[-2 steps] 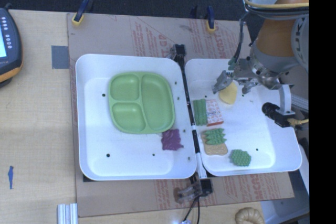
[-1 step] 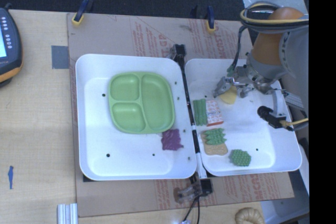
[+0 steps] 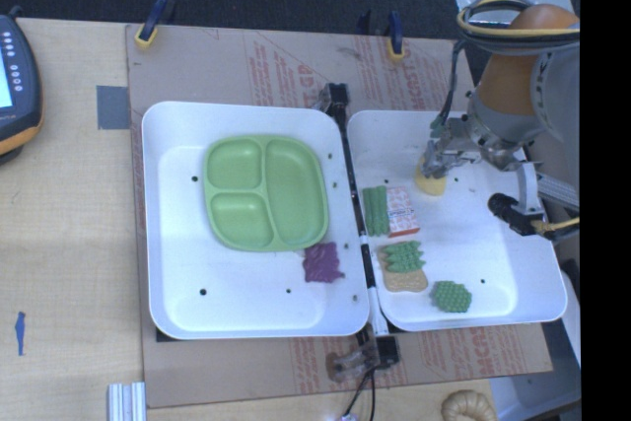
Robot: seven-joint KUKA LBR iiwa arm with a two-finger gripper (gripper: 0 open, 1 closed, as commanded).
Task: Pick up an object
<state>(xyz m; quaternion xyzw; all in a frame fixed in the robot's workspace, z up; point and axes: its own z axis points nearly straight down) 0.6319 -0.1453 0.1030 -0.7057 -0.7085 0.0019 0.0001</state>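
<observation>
My gripper (image 3: 435, 166) reaches down into the right bin (image 3: 493, 311) at its upper middle, right over a small yellow object (image 3: 430, 182) that pokes out beneath the fingertips. Whether the fingers pinch it is hidden by the wrist. Lower in this bin lie a green ridged strip (image 3: 375, 210), a red-and-white packet (image 3: 399, 211), a tan cracker with a green leafy piece on it (image 3: 403, 266) and a green bumpy lump (image 3: 451, 296).
The left bin (image 3: 168, 301) holds a light green divided plate (image 3: 266, 192) and a purple toy (image 3: 321, 262) by its right wall. A black cable clip (image 3: 513, 212) hangs off the arm over the right bin. A pendant (image 3: 15, 84) lies far left.
</observation>
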